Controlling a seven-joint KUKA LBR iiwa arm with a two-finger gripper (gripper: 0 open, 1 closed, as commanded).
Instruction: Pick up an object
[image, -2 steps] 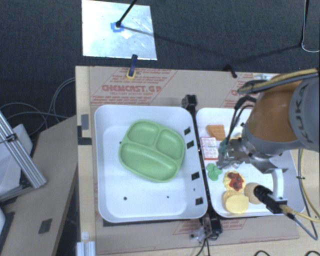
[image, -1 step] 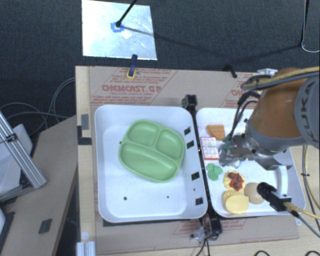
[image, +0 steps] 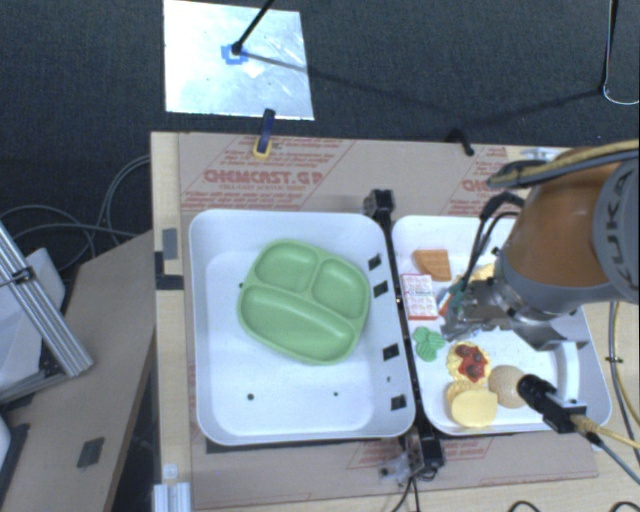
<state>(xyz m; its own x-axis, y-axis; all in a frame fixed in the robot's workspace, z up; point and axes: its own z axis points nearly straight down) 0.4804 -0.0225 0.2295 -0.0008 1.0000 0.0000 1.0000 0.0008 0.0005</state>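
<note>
A grey arm (image: 570, 240) with an orange band reaches in from the right over two shallow white bins on a cardboard-covered bench (image: 300, 170). The left bin (image: 215, 400) holds a green divided plate (image: 305, 298), its long axis running from far left to near right. Over the right bin (image: 590, 400), the gripper (image: 462, 312) hangs low among small toy foods; whether its jaws are apart or together cannot be told. Just left of it lies a red-and-white packet (image: 417, 296), its long side pointing near to far, with an orange cracker (image: 433, 263) beyond it. Nearer are a green leafy piece (image: 429, 344), a red-and-yellow item (image: 468, 362), a tan ball (image: 507, 384) and a yellow disc (image: 473, 407).
</note>
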